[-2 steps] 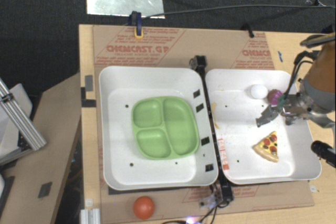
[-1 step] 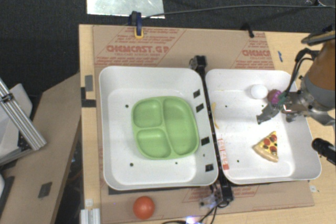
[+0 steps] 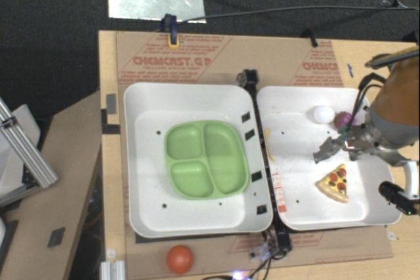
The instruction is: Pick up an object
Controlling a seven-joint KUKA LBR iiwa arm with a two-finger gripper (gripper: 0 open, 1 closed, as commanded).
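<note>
In the right bin a toy pizza slice lies near the front. A white ball and a small purple object sit side by side at the back. My gripper hangs over the middle of this bin, just above the pizza slice and in front of the purple object, reaching in from the right. Nothing shows in its grasp. The left bin holds a green divided plate.
A red ball rests on the cardboard in front of the left bin, outside both bins. Black clips line the divider between the bins. A blue clamp stands at the back edge of the board.
</note>
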